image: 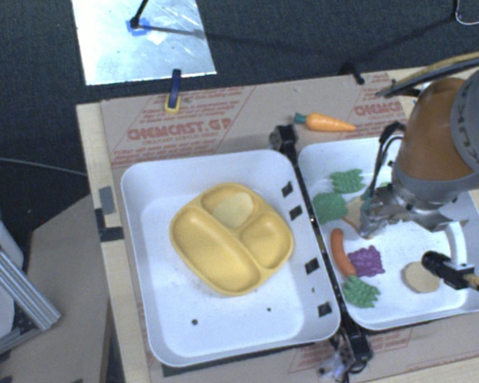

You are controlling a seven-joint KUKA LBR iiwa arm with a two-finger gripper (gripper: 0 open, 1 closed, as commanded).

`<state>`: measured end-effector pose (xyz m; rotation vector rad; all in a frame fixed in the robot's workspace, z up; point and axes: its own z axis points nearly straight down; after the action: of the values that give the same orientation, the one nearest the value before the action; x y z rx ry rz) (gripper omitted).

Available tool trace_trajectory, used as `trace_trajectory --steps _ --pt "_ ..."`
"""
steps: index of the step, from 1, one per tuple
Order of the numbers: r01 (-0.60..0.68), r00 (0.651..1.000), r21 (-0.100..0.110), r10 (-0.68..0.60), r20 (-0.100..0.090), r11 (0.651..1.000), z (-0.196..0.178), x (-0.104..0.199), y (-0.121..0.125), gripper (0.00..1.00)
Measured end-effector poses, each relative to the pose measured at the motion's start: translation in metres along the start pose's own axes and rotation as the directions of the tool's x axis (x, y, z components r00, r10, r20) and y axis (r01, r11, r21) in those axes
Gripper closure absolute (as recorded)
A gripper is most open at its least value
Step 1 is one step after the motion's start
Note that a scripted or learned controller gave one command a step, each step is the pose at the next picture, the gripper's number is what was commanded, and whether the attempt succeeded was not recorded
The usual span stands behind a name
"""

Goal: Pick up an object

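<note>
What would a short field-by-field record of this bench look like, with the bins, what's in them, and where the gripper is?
left bin: holds a yellow divided plate
right bin: holds toy food
right bin contents: green leafy pieces, red sausage, purple grapes, green piece, tan cookie
outside the bins: carrot on the cardboard behind the right bin
gripper: low over the right bin, near the sausage and grapes
grasp: nothing seen between the fingers

arm (459,140) cut off at 3 o'clock edge; covers right bin's (392,317) far corner; gripper (370,220) fingers unclear
</note>
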<state>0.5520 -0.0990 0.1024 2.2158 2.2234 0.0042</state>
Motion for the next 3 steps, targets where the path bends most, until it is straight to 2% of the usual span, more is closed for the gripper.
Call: trace_trajectory --steps 1,2,3 --pt "-0.003 1.0 0.001 0.003 0.0 1.0 0.018 0.012 -0.02 1.0" --pt "0.001 1.0 0.0 -0.001 0.0 1.0 0.018 0.015 0.006 1.0" --pt "0.012 1.0 -0.013 -0.012 -0.004 1.0 -0.089 0.111 0.054 1.0"
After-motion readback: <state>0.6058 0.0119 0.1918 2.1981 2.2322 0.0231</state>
